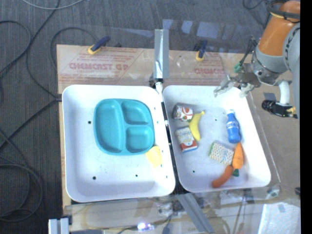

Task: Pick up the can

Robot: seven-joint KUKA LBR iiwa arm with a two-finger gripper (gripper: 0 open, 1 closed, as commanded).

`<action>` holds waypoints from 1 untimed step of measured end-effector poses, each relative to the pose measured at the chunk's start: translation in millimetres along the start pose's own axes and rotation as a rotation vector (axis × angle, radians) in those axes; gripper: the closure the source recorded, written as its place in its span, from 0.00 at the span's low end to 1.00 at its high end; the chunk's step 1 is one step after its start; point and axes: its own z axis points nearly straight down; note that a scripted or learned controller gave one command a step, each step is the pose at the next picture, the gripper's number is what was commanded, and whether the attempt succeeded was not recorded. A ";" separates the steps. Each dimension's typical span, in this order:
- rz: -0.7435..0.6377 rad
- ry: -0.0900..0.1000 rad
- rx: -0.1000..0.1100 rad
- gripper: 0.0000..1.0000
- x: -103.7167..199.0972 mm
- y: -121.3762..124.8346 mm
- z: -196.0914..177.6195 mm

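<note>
You have the grey arm with its orange band in the upper right of the frame, and its two-finger gripper (233, 85) hangs over the back right rim of the right-hand shallow white bin (261, 152). Its fingers look spread apart, with nothing between them.

Your target, the small red-and-white can (183, 112), lies tipped on its side in the upper left part of that bin, close to the divider between the two bins. A yellow banana (196, 125) touches its right side, and a small red-and-white carton (185, 139) sits just below it. Because the can lies down and is crowded, you would probably do best to come at it from above and across its round body, clear of the banana.

Further right stand a blue bottle (233, 126), a speckled pale sponge (221, 153) and an orange carrot (230, 168), all well apart from the can.

In the left white bin (78, 169) rest a turquoise divided plate (124, 126) and a small yellow block (154, 156) at its lower right corner. The pick looks not yet begun.
</note>
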 end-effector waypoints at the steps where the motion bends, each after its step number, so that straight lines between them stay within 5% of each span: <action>1: 0.242 -0.001 0.003 0.00 61.8 1.3 78.8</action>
